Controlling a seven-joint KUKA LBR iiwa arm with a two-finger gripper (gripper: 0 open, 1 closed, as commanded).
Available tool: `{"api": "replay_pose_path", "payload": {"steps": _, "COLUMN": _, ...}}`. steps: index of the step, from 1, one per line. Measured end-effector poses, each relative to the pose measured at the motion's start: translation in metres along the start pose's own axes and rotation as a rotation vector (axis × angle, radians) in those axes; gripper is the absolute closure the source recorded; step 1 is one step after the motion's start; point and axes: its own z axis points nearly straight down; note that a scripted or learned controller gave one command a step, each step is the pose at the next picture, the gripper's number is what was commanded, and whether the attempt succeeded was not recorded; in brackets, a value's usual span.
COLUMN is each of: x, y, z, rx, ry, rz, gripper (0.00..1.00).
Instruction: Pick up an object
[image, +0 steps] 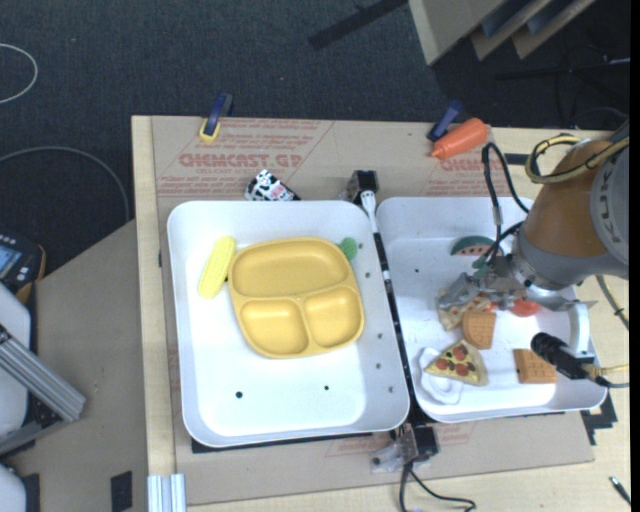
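Observation:
My gripper is low in the right bin, near its middle, with the arm coming in from the right. Just below it lies a tan waffle piece, close to or touching the gripper. A pizza slice rests on a white cloth at the bin's front. An orange cracker lies to the right of the pizza. A watermelon slice lies behind the gripper. A small red thing peeks out beside the wrist. Nothing is visibly held.
The left bin holds a yellow divided plate, a yellow corn cob and a green thing behind the plate. On the bench behind the bins are a cow-patterned toy, an orange clamp and a blue-yellow clamp.

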Motion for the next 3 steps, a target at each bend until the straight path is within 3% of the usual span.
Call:
{"api": "replay_pose_path", "payload": {"steps": 1, "x": 0.0, "y": 0.003, "z": -0.015, "rx": -0.01, "ry": -0.002, "rz": -0.001, "gripper": 1.0}}
{"api": "replay_pose_path", "payload": {"steps": 3, "x": -0.002, "y": 0.015, "z": -0.139, "rx": -0.007, "ry": -0.006, "rz": -0.002, "gripper": 1.0}}
